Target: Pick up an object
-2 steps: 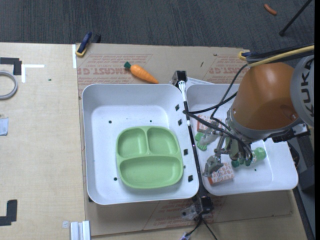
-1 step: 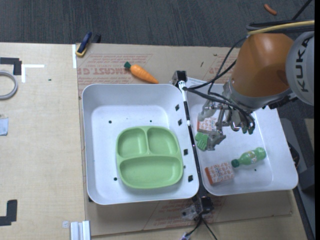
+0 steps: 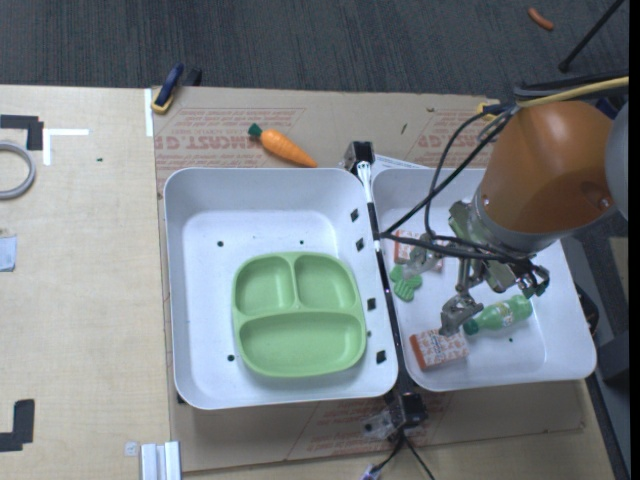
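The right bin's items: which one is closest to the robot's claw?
The green bottle, lying on its side right beside the gripper; the red packet lies below it.

Two white bins: left bin (image 3: pixel 190 298), right bin (image 3: pixel 560 353). One green divided plate (image 3: pixel 298 314) in left bin. Right bin: one green bottle (image 3: pixel 500 315), one small red-and-white packet (image 3: pixel 440 348), one green toy (image 3: pixel 406 286). One toy carrot (image 3: pixel 283 145) on far cardboard.

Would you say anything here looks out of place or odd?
Yes: a toy carrot lies on the cardboard behind the left bin, outside both bins. In the right bin, a green bottle lies on its side.
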`<state>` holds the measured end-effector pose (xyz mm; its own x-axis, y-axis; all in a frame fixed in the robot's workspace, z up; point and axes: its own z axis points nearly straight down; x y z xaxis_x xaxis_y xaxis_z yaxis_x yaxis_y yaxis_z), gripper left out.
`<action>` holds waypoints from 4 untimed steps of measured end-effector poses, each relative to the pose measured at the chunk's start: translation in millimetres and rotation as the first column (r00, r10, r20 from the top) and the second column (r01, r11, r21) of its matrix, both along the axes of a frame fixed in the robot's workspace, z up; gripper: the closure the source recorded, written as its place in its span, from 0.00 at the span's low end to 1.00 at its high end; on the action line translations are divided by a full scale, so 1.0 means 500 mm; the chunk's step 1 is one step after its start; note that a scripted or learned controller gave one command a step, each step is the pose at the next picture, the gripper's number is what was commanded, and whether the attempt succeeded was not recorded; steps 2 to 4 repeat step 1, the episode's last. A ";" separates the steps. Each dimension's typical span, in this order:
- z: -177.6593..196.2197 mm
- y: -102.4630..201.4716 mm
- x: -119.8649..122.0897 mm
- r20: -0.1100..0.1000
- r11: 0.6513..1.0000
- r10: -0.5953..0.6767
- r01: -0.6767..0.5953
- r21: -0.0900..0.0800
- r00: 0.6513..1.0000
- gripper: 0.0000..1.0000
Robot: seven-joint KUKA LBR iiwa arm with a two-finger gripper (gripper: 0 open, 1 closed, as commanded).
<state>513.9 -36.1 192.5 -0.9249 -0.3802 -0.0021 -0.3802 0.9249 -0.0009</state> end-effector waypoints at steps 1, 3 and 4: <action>0.000 -0.027 -0.033 0.001 0.911 0.412 -0.412 0.000 0.911 0.00; 0.000 -0.027 -0.033 0.001 0.911 0.412 -0.412 0.000 0.911 0.00; 0.000 -0.027 -0.033 0.001 0.911 0.412 -0.412 0.000 0.911 0.00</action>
